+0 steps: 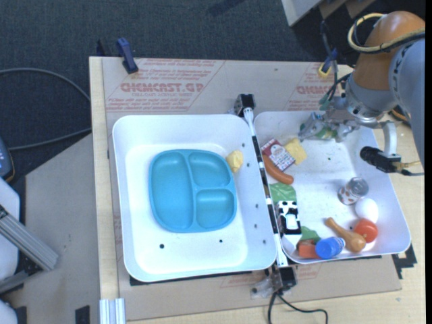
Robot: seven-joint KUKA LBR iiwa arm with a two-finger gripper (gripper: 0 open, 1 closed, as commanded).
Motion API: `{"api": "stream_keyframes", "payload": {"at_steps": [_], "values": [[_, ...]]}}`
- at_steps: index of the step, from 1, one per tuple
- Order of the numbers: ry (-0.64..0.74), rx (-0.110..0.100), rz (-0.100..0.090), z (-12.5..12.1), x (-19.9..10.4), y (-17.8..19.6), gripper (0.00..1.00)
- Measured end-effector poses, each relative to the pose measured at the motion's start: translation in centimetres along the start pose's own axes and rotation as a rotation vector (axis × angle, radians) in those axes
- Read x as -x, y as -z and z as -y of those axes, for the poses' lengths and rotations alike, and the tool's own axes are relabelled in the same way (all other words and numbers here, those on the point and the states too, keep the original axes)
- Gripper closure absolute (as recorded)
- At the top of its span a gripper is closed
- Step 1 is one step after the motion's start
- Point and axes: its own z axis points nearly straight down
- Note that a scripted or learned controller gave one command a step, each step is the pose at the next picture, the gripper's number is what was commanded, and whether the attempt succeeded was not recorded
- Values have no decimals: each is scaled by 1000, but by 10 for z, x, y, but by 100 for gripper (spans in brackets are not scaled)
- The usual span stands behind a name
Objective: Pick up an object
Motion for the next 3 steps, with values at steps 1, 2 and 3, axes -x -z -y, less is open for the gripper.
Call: {"api": "stream_keyframes", "payload": {"at_steps": [1,2,3], "values": [[-3,-25,-11,4,21,-38,0],[1,0,-2,0,24,-12,0],[1,11,2,79,42,5,0]]}}
